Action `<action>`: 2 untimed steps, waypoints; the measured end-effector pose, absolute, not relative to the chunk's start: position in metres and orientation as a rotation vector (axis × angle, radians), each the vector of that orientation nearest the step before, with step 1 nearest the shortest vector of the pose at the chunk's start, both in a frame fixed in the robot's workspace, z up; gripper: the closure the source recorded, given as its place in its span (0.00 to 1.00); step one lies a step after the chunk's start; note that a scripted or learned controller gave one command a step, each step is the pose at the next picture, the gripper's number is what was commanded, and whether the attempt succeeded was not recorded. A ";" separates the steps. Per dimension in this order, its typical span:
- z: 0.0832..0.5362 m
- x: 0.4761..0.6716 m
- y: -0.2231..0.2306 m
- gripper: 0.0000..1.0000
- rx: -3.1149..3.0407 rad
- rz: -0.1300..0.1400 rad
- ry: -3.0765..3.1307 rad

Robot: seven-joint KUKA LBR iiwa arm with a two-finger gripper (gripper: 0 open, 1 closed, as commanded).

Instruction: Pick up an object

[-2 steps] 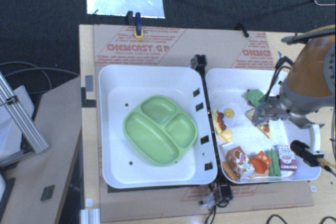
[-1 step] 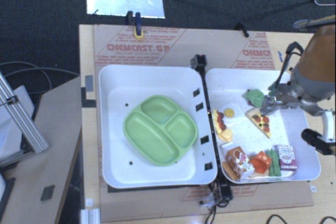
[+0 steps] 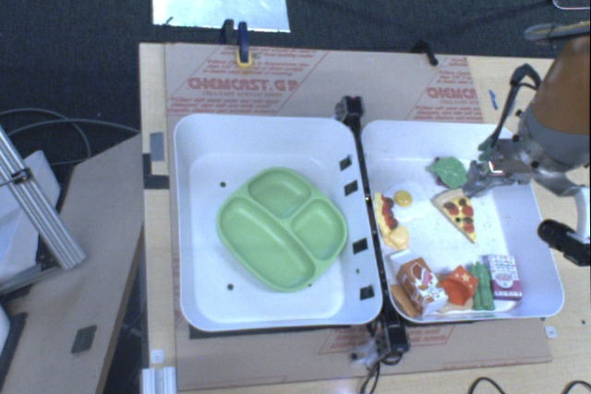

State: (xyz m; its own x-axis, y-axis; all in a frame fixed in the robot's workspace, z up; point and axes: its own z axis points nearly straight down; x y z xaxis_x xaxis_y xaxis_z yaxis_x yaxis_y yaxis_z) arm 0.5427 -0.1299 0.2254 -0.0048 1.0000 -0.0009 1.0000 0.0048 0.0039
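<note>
I see the two-finger gripper [image 3: 478,176] in the right white bin [image 3: 545,240], between green leaf toy [image 3: 450,170] & pizza-slice toy [image 3: 459,213]. Open/closed: can't tell.

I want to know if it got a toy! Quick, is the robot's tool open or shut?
Tool: cannot be told; it sits over the right bin, between the green leaf toy and the pizza slice.

A flat triangular toy pizza slice [image 3: 458,214] with red toppings lies mid-bin in the right white bin [image 3: 545,226], a green leafy toy piece [image 3: 450,170] just above it. A yellow-and-red toy [image 3: 391,219] sits by the left wall; small cartons and red and green pieces [image 3: 459,283] crowd the bottom edge
</note>
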 end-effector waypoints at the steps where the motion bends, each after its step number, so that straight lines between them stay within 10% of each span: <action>1: 0.235 0.541 -0.079 1.00 2.210 0.005 2.231; 2: 0.225 0.535 -0.035 1.00 2.212 0.003 2.231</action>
